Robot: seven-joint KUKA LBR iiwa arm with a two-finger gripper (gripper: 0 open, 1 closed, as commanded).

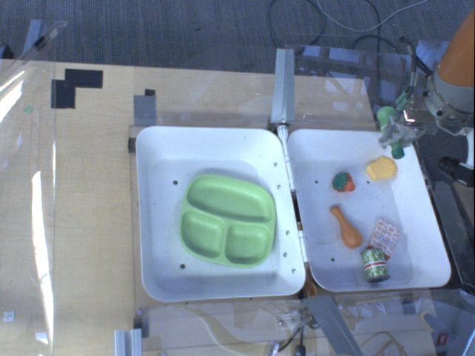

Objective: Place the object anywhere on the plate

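A green plate (pixel 227 219) with three compartments lies in the left bin (pixel 159 169) and has nothing on it. Several small objects rest in the right bin (pixel 430 221): a yellow piece (pixel 381 168), a red and green strawberry-like toy (pixel 342 182), an orange drumstick-shaped toy (pixel 346 226), a pink checkered packet (pixel 384 235) and a small can (pixel 375 265). My gripper (pixel 391 133) hangs over the right bin's far right corner, just above the yellow piece. Its green-tipped fingers (pixel 384 115) stand open with nothing between them.
A metal divider (pixel 284 87) runs back from between the bins. Cables (pixel 326 21) lie on the floor behind the bench. Black markers (pixel 74 85) sit on the wooden bench at the far left.
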